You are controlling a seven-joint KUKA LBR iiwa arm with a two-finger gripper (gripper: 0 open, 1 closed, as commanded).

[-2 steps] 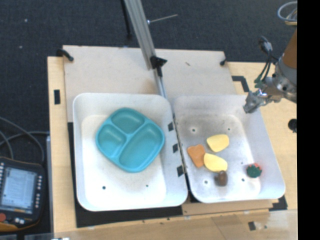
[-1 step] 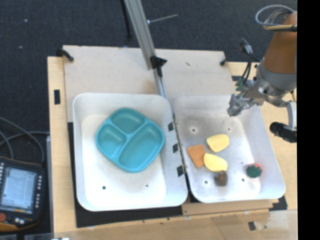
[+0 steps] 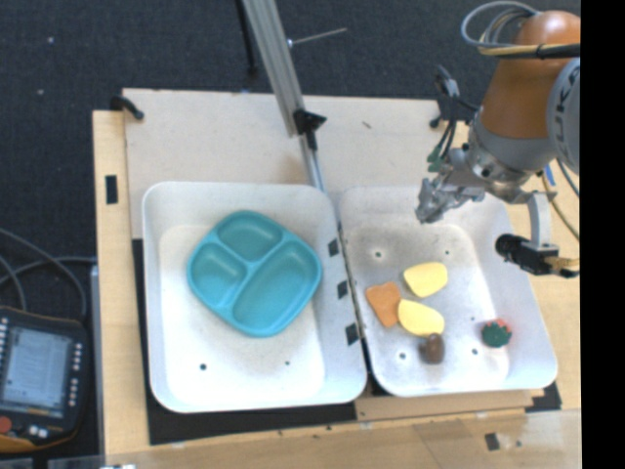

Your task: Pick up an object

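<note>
Yellow pieces [image 3: 426,279] flat, rounded, beside orange piece [image 3: 385,303], right bin [image 3: 522,360].

The right bin [image 3: 391,218] has bare floor at its far end and left side. Two yellow pieces [image 3: 423,297], an orange piece [image 3: 385,302], a brown lump [image 3: 432,348] and a green thing [image 3: 496,333] crowd its near part

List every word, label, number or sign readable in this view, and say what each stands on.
No text can be read in this view.
The handheld control pendant at the lower left has a lit screen, but its contents are too small and blurred to read.
The turquoise three-compartment plastic tray, the two white bins and the small food-shaped items in the right bin carry no visible markings.
The grey arm's gripper shows no legible label.
</note>
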